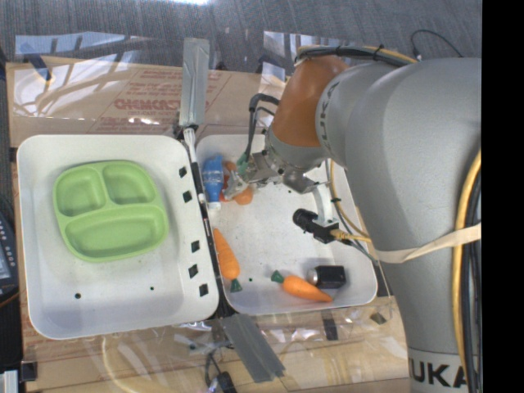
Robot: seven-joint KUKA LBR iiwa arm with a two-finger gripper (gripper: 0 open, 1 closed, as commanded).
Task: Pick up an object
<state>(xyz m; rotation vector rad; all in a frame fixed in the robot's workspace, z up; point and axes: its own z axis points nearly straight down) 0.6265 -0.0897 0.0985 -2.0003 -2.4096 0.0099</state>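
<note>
Camera view: gripper [246, 174] down at the right bin's [270, 301] upper-left corner, over a small orange object [242, 195] beside a blue bottle [213, 178] (can't tell if it's closed). Looks like grasp stage; next needs a confirmed grip, then straight lift.

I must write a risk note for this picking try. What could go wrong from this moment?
1. The gripper is low in the right bin's far left corner, where a blue bottle and a small orange object lie close together; it might catch both, or neither.
2. That corner is beside the wall between the bins, so the gripper could perhaps strike it.
</note>
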